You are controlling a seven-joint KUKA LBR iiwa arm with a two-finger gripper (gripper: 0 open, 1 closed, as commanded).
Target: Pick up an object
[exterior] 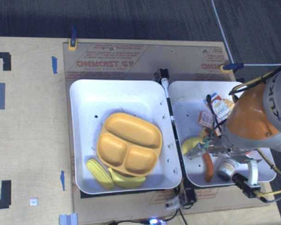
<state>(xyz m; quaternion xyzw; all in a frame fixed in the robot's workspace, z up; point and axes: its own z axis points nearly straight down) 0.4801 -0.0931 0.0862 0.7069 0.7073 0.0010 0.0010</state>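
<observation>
Landmark: right bin (192, 92). Gripper (200, 149) low inside it near left wall, beside yellow banana-like piece (191, 144); finger state cannot tell. Hot dog (208, 167) just right of gripper, near front wall. Printed packet (220, 108) toward back, print unreadable. Left of bin: yellow divided plate (129, 142), corn cob (99, 173). Behind: cardboard (107, 60) reading "CHEMCAST"

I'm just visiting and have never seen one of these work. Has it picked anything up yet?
Not that I can see. The arm has reached into the right bin, and its hand sits low among the yellow toy and the hot dog. Nothing is visibly lifted, and the grip itself is hidden. Grasping and raising an object is left. The left bin's tray and corn lie untouched.
</observation>
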